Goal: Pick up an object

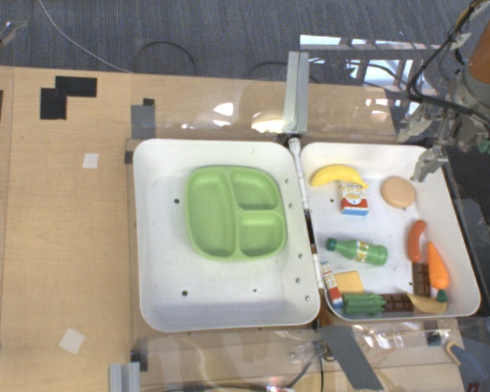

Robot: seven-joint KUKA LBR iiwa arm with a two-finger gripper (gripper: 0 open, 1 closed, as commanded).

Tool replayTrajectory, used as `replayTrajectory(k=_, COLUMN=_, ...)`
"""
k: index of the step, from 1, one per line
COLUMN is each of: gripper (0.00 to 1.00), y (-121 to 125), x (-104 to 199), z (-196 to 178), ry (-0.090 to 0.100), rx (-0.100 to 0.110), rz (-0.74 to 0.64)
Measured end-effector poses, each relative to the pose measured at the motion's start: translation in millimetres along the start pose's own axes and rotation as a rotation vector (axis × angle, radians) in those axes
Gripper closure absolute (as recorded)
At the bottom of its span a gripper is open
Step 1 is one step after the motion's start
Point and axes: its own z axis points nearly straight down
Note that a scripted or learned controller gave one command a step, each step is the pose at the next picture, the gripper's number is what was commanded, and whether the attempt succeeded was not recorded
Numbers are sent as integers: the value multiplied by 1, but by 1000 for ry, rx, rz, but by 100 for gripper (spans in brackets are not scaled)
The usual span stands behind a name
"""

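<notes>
The right bin (465,243) holds several toy foods. A yellow banana (336,175) lies at the back, with a red and white carton (354,198) just in front of it. A beige bun (398,192) sits to the right of them. A green bottle (358,251) lies mid-bin, and a red sausage (416,239) and an orange carrot (438,266) lie along the right wall. My gripper (429,160) hangs over the bin's back right corner, up and right of the bun, with nothing seen in it.
The left bin (163,292) holds a green divided plate (234,212). At the right bin's front lie a yellow block (351,282), a green piece (363,303) and a brown bar (402,303). A metal post (297,96) stands behind the bins.
</notes>
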Motion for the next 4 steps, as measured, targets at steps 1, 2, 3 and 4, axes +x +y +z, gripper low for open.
replayTrajectory(k=1, gripper=0, y=-7, x=14, z=131, ry=-6, rx=2, rz=-139)
replayTrajectory(k=2, gripper=0, y=-8, x=79, z=132, ry=0, rx=1, rz=-208)
replayTrajectory(k=3, gripper=0, y=74, x=13, z=128, ry=-2, rx=-4, rz=-174)
replayTrajectory(k=4, gripper=0, y=118, x=18, z=133, ry=0, rx=-3, rz=50)
